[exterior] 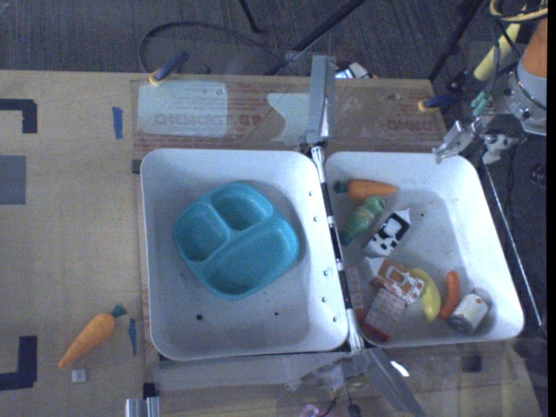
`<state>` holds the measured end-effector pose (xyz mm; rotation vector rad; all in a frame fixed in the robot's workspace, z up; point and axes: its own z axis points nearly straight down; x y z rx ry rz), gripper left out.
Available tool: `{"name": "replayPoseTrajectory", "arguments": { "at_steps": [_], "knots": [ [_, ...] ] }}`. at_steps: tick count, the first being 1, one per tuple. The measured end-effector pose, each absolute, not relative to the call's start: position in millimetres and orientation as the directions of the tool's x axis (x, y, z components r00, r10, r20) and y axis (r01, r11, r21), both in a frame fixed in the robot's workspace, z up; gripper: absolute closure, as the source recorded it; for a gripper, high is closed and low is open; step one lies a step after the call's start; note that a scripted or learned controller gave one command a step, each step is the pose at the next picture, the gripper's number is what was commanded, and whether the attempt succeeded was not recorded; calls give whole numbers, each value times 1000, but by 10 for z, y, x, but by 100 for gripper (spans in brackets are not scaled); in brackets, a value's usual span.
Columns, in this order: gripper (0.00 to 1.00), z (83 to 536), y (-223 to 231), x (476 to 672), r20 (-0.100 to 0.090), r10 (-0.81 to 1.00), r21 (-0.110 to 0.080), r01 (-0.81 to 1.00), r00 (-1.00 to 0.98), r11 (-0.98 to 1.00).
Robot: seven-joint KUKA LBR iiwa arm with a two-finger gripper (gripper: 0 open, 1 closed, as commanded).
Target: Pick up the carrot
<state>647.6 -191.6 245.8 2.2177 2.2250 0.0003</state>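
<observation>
An orange carrot (pixel 372 188) with a green top lies in the right bin (pixel 497 233), near its far left corner, beside the divider. A second carrot (pixel 87 338) lies on the wooden bench outside the bins, at the front left. My gripper (pixel 467 142) hangs above the right bin's far right corner, well to the right of the bin's carrot and apart from it. Nothing shows in its grasp.
The right bin also holds a green item (pixel 360 216), a black-and-white toy (pixel 387 232), a carton (pixel 388 295), a yellow banana (pixel 427 293), a thin orange-red piece (pixel 449 294) and a small can (pixel 469 313). A blue divided plate (pixel 236 238) rests in the left bin (pixel 161 259).
</observation>
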Motion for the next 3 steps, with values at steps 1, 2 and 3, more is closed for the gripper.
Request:
{"name": "replayPoseTrajectory", "arguments": {
  "at_steps": [1,2,3],
  "knots": [
    [0,1198,-1577,6668,0,997,-1,997,-74,74],
    [0,1059,-1199,6719,-6,1000,21,1000,-12,12],
    [0,1012,-1182,6709,-20,947,10,947,-320,320]
  ]
}}
